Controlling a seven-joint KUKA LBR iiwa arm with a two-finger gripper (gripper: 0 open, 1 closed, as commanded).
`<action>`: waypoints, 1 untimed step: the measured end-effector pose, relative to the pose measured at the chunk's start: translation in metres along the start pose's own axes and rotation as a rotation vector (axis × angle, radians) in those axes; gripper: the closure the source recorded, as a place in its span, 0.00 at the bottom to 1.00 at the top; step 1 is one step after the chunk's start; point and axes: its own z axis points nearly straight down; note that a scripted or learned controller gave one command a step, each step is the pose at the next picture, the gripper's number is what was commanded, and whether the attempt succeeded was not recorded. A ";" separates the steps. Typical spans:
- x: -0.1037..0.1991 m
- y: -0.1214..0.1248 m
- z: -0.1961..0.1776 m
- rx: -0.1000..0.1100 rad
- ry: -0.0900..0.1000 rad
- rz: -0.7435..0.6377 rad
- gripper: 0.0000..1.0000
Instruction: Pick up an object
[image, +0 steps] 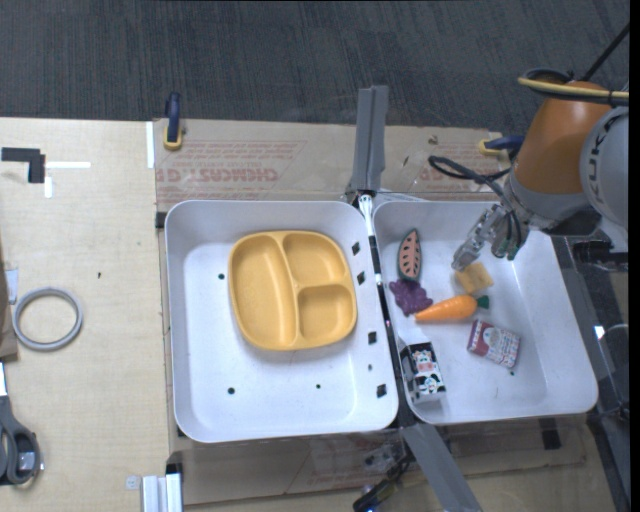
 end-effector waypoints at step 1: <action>0.004 -0.029 -0.115 0.000 0.004 0.088 1.00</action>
